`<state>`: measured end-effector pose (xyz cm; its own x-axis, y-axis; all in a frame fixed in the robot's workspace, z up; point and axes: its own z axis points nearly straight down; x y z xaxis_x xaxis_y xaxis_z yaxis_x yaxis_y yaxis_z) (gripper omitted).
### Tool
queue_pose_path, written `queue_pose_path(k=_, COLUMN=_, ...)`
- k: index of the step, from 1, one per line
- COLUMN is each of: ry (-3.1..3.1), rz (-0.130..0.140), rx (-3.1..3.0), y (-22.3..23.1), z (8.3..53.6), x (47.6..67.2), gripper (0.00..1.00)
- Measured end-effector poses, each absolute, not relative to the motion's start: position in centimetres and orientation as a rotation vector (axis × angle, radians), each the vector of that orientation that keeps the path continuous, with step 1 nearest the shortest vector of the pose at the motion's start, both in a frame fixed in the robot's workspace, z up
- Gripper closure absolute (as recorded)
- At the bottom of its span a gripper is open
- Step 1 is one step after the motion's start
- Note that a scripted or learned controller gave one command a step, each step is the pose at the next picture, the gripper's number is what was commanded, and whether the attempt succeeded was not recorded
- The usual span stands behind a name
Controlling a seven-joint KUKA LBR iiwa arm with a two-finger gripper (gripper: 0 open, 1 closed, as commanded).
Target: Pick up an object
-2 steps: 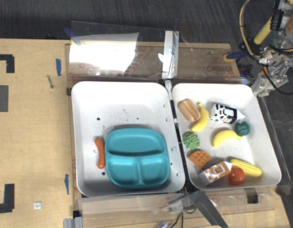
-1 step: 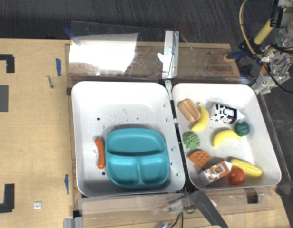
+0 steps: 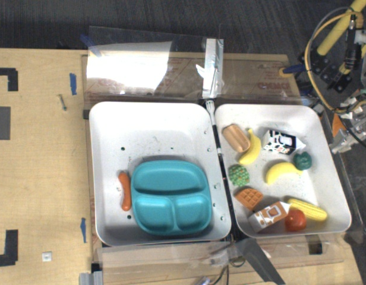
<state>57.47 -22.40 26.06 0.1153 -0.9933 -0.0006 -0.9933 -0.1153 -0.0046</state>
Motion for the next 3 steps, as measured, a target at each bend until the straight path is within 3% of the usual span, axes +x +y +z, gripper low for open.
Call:
queue_pose_path(k=1, ry=1.972, rz=-0.004, rx=-2.437, y=-20.7, z=27.9, x=64.3, gripper=1.0)
queue_pose_path(k=2, ry=1.853, rz=-0.003, rx=-2.529, y=-21.6, z=24.4, x=66.8, gripper=1.0)
queue_pose_path(k=3, ry=1.644, rz=-0.008, rx=-2.669, y=-21.1, z=26.0, x=66.8, gripper=1.0)
